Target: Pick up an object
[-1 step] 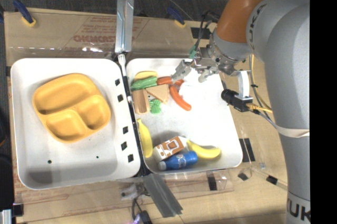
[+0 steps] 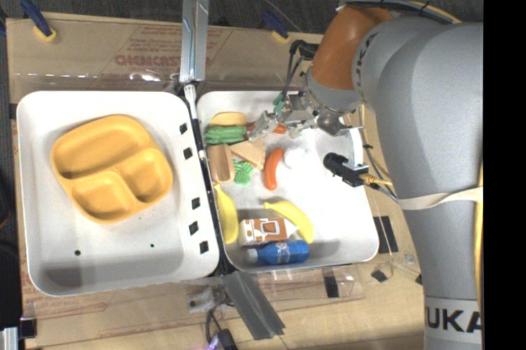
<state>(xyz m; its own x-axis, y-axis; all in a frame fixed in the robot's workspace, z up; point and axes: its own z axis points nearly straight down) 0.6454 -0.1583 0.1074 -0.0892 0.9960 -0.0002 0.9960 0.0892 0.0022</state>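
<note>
Dark carpet surrounds a wooden worktop (image 2: 99,44) carrying two white bins. Left bin (image 2: 49,258) holds a yellow divided tray (image 2: 111,166). Right bin (image 2: 349,233) is crowded with toy food: a burger (image 2: 228,120), a green piece (image 2: 223,135), a wedge of bread (image 2: 248,154), a red sausage (image 2: 272,168), two bananas (image 2: 292,217), a brown carton (image 2: 265,231) and a blue bottle (image 2: 278,253).

Nothing appears lifted yet; every item lies on the bin floor, so the pick seems not yet made. The hand (image 2: 279,122) sits low over the bin's far end, just beside the burger and above the sausage. Whether it is apart or together I cannot tell, as wrist hardware and clutter blur it. The sausage and bread wedge look like the nearest candidates, lying just toward the camera from the hand.
</note>
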